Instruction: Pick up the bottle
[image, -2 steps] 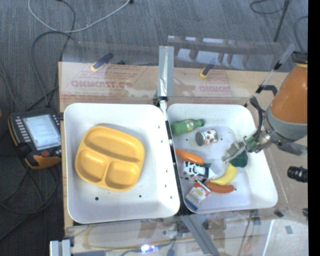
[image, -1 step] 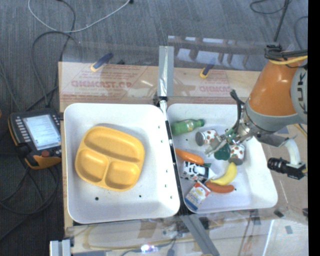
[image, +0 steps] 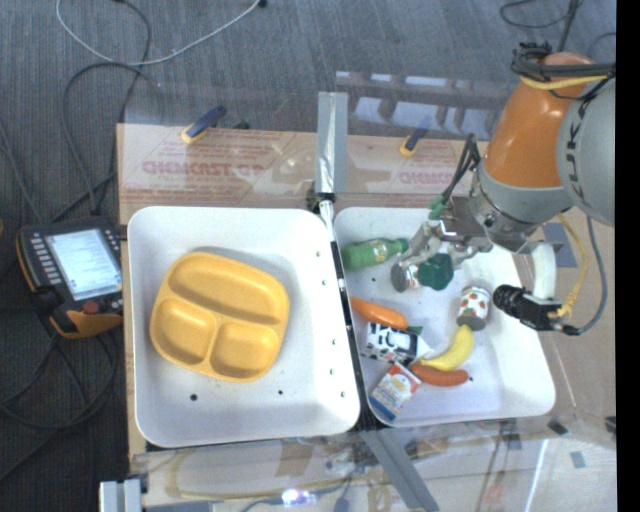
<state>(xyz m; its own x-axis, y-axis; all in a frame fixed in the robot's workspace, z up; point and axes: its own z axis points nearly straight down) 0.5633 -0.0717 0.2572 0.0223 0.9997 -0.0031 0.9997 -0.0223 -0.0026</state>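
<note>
A green bottle lies on its side at the back left of the right bin, its length running left to right. My gripper hangs just right of the bottle's right end, low over the bin. Its metal fingers stand apart with nothing between them. A dark green round object sits right beside the fingers.
The right bin also holds a carrot, a black-and-white carton, a banana, a red sausage, a small snack packet and a small jar. A yellow divided tray lies in the left bin.
</note>
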